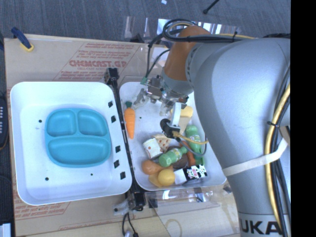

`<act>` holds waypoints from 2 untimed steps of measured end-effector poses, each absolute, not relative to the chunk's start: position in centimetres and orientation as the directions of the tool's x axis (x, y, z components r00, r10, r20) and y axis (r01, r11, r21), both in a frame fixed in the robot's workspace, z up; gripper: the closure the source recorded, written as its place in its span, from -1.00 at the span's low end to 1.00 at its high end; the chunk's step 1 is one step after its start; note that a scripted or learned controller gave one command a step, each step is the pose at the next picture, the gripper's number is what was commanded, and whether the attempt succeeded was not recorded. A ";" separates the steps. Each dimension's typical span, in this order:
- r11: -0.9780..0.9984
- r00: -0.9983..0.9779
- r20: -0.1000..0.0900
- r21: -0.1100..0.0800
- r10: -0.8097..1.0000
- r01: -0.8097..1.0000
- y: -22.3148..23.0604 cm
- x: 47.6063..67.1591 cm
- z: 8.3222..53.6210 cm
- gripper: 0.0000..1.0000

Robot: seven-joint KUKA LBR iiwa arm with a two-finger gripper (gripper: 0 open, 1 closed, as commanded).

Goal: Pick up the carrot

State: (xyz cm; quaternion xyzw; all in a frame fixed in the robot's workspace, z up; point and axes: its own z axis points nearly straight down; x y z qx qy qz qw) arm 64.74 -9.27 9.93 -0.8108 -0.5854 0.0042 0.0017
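I read this as a robotics lab: KUKA arm (247, 98) over two white bins (22, 132) on cardboard-covered bench (74, 58), grey carpet (74, 4).

The two-finger metal gripper (150, 94) sits under the grey arm's orange-banded wrist (185, 53), which covers the rear right corner of the right-hand shallow white bin (140, 179). Whether its fingers are parted is too small to tell. Nearer the camera than the gripper, a jumbled pile of small toy foods (173, 157) overlaps; several pieces cannot be identified.
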 end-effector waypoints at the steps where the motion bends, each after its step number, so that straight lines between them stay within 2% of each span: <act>1: -0.511 0.511 -0.006 -0.009 0.860 0.860 -9.4 64.5 9.1 -1.00; 2: -0.683 0.683 -0.007 -0.004 0.731 0.731 -9.4 65.6 9.2 -1.00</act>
